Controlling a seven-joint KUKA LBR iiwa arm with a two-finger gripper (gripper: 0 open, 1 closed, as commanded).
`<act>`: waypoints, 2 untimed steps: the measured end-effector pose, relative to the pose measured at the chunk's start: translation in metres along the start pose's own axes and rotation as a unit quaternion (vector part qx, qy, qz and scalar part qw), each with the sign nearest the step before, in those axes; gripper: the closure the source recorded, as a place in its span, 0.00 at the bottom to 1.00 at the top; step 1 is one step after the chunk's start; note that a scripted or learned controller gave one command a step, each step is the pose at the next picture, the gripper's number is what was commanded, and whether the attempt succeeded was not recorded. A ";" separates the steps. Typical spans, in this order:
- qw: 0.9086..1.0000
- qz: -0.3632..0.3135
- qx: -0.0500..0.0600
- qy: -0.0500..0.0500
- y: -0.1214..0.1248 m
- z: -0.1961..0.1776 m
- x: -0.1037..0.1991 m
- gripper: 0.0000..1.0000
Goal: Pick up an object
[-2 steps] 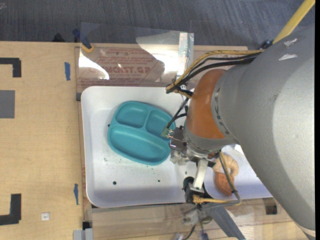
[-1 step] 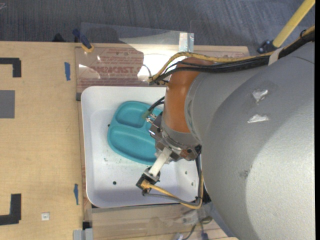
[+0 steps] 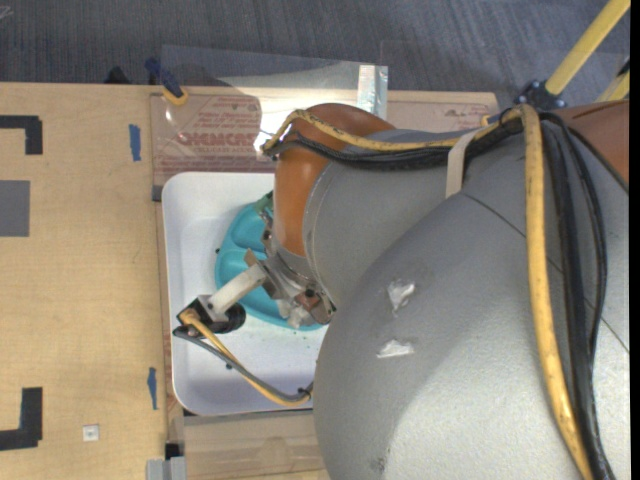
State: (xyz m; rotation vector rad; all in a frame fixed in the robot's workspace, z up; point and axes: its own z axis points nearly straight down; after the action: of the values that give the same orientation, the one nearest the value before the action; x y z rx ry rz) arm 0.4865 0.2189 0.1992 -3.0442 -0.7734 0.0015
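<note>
A teal, rounded object (image 3: 239,245) lies in the middle of the white bin (image 3: 193,206), partly hidden under the arm. My gripper (image 3: 262,292) hangs low over the object's near edge, below the orange band (image 3: 296,190). A pale bar with a black end (image 3: 214,312) juts from the gripper toward the lower left, just above the bin floor. I cannot make out anything held in the gripper.
The grey arm (image 3: 460,308) covers the right half of the view and whatever lies beneath it. A yellow cable (image 3: 250,380) loops across the bin's near floor. A clear plastic sheet (image 3: 262,103) stands behind the bin. The wooden bench top (image 3: 70,268) lies to the left.
</note>
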 end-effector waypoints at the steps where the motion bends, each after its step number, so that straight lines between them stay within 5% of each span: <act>1: 0.989 0.148 0.000 0.000 -0.009 0.003 -0.004 1.00; 2: 1.000 0.007 0.000 0.001 -0.009 -0.062 -0.003 1.00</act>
State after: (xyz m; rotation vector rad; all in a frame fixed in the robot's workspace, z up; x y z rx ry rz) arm 0.4793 0.2254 0.2614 -3.0502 -0.7510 -0.0010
